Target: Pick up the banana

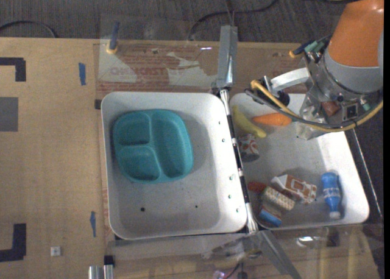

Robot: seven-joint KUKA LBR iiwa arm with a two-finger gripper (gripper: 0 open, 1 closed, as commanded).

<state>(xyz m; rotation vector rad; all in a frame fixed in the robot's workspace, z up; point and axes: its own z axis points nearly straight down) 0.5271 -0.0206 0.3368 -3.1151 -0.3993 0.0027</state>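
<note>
my arm (359, 34) hangs over the upper right corner of the right bin (359, 201), and my claw (314, 110) sits low under the wrist, blurred among cables; i cannot tell whether it is released or clenched, and i see nothing between its tips.

the right bin is my landmark. the banana (245, 120) lies in its upper left corner, close to the wall shared with the left bin (116, 211), running at a slant. just right of the banana, touching or nearly so, lies a carrot (272, 120), its thick end toward my claw. below the banana, against the same wall, stands a small can (248, 147). along the bin's lower edge sit a cluster of small packages (286, 192), one red and white, one brownish, with a bit of red and a bit of blue beside them; i cannot make out what each is. in the lower right corner lies a blue bottle (331, 194) with a white cap.

left of the right bin, the left bin holds a teal tray (152, 145) with three compartments, resting in its upper left part.
</note>
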